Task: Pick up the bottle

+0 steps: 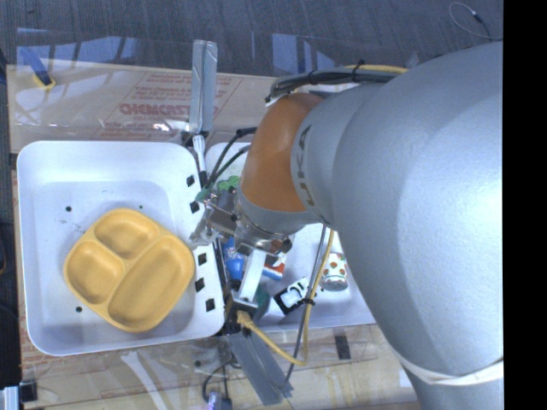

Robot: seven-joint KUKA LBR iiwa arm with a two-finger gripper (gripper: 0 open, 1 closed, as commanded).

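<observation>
In the camera view the gripper (227, 239) is down in the right bin (346, 312), close against its left wall, with the arm (410, 195) covering most of that bin. What I take for the bottle (231, 267), blue and red, lies just beneath it toward the bin's near edge, its long axis hidden. I cannot tell whether the gripper is open or closed, or whether it holds anything.

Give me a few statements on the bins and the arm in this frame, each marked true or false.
1. A yellow tray lies flat in the left bin. True.
2. The tray has three compartments. True.
3. The arm hangs over the tray. False: it is over the right bin, clear of the tray.
4. The bins are black. False: both are white.
</observation>
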